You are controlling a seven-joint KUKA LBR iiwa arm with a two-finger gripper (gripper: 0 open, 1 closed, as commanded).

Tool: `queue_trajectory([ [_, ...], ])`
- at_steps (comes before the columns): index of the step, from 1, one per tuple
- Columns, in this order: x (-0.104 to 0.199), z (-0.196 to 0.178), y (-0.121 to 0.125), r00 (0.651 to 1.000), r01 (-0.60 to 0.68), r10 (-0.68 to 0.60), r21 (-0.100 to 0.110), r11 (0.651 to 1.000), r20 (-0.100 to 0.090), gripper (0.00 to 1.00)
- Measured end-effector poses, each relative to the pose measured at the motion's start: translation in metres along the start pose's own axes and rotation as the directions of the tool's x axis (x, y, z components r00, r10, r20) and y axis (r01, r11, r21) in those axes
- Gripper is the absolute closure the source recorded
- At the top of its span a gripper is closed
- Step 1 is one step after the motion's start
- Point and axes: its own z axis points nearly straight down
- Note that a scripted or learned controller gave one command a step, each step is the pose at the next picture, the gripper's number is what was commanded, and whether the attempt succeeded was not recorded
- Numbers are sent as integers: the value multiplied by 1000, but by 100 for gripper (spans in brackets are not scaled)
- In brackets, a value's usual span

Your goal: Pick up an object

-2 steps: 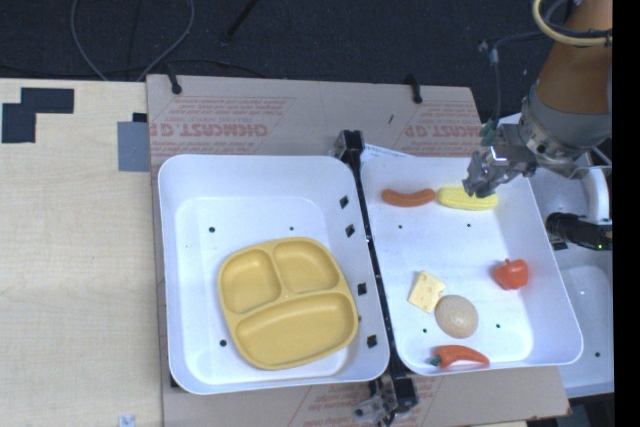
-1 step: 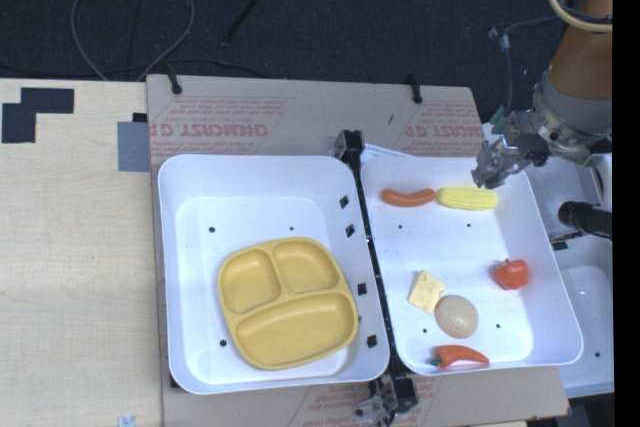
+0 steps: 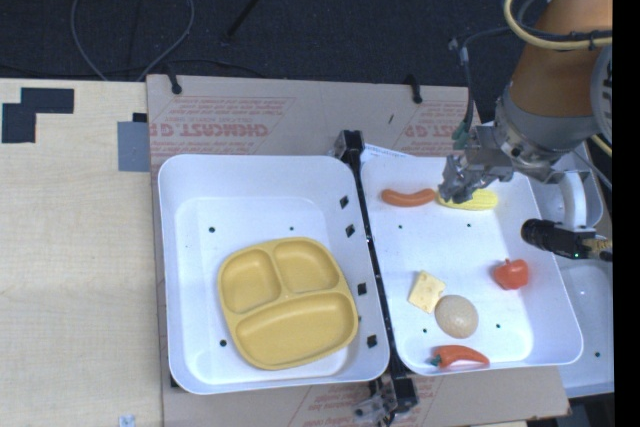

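Observation:
My gripper (image 3: 459,192) hangs low over the far edge of the right bin (image 3: 545,335), directly on a yellow object (image 3: 480,201) that pokes out to its right. An orange sausage-shaped piece (image 3: 408,198) lies just left of the gripper. A red tomato-like piece (image 3: 511,274) sits toward the bin's right side. Near the front lie a pale yellow cheese wedge (image 3: 425,292), a beige round object (image 3: 457,316) and a red-orange pepper (image 3: 460,357).
The left bin (image 3: 190,205) holds a yellow divided plate (image 3: 287,301). A black divider (image 3: 362,245) runs between the two bins. A black cylindrical part (image 3: 552,237) sticks in over the right bin's right rim. Cardboard (image 3: 260,120) lies under both bins.

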Motion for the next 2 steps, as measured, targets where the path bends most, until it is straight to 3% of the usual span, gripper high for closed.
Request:
queue_trajectory([
  [1,49,18,-13,1000,0,0,1,1000,0,100],
  [2,90,22,-41,1000,-1,1,2,1000,1,100],
])
